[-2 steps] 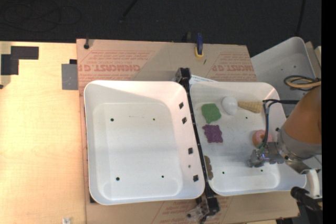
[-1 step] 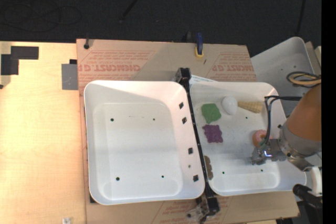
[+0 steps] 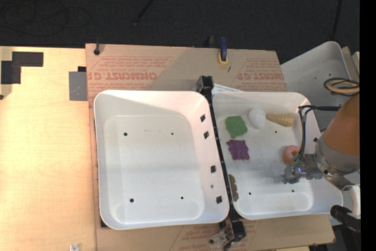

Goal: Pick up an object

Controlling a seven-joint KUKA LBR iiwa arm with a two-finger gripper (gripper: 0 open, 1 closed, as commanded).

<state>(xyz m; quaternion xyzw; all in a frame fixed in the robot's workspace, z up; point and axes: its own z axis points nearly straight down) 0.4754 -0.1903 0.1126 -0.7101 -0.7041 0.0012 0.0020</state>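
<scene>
Reaching in from the right, the gripper [image 3: 295, 173] is sitting low over the floor of the right bin [image 3: 276, 203], near its right wall. Whether it is open or closed I cannot tell; the tip is a small dark blur, and nothing is showing in its grasp. An orange-pink object [image 3: 289, 153] is lying just beside it, on the far side, probably the target given how close the arm is working. Further left, well apart from the gripper, a green block [image 3: 236, 125] and a purple piece [image 3: 238, 149] are lying near the divider, with a white ball [image 3: 257, 118] touching a tan cone [image 3: 280, 120] toward the far wall. The left bin [image 3: 108, 126] is standing alongside on the counter [image 3: 41, 144]. Judgement: pick not yet achieved.
</scene>
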